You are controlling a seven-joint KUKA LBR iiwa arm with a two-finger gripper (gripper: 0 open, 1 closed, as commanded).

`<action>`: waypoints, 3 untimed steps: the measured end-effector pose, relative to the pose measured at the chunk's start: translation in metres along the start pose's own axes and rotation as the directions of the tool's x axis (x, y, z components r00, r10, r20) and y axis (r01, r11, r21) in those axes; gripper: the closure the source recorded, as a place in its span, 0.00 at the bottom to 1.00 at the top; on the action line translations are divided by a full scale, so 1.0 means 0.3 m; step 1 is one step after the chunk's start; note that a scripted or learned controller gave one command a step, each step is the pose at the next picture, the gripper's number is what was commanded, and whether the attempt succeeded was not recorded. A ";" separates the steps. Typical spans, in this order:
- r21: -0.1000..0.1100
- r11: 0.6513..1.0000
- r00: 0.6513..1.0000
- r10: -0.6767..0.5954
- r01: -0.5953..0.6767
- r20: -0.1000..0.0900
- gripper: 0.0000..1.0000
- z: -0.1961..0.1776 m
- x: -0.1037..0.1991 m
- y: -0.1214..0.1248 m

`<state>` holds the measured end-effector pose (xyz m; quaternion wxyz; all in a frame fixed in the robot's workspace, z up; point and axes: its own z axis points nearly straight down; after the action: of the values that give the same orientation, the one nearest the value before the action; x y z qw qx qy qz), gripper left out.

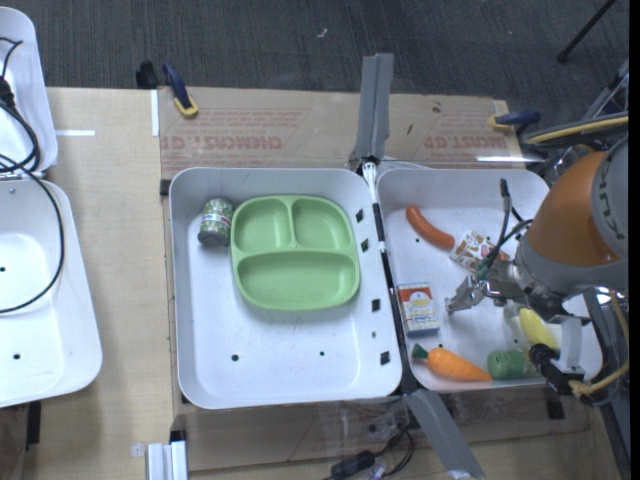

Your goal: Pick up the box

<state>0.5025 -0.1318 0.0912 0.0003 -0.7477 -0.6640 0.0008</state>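
- Two shallow white plastic bins side by side on the tan wooden surface (110, 158): left bin (200, 368) and right bin (395, 193), touching along a shared middle edge.
- Inside the left bin: a light green three-compartment plastic plate (295, 252) toward the upper middle, and a small round tin with a speckled green label (215, 220) just beside the plate's left rim.
- Inside the right bin, close to its left wall: a small flat cardboard box with a white face and red top band (419, 306), lying flat, untouched.
- Up and right of the box: a slim orange-red toy sausage (430, 227), lying at a slant.
- Right of the sausage: a crumpled white packet with red print (472, 248), partly under cables.
- Along the near wall: an orange toy carrot with a green tip (456, 364), just below the box; next to it, a green lumpy toy vegetable (507, 364); above that, a yellow banana-like piece (535, 326), partly hidden by the arm.
- Reaching in from the right: a grey arm with an orange band (575, 218), ending in a metal two-finger gripper (466, 296) low over the right bin, just right of the box and apart from it.
- Cannot tell how wide the gripper stands; nothing seen in its grasp.
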 end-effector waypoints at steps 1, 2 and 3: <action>0.002 0.985 0.985 0.175 -0.175 0.001 0.00 0.002 0.130 0.196; 0.003 0.985 0.985 0.173 -0.173 0.000 0.00 0.002 0.114 -0.085; 0.000 0.975 0.975 0.223 -0.223 0.002 0.00 -0.167 0.042 0.204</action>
<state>0.5648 -0.1265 0.1411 -0.0001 -0.8176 -0.5757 0.0016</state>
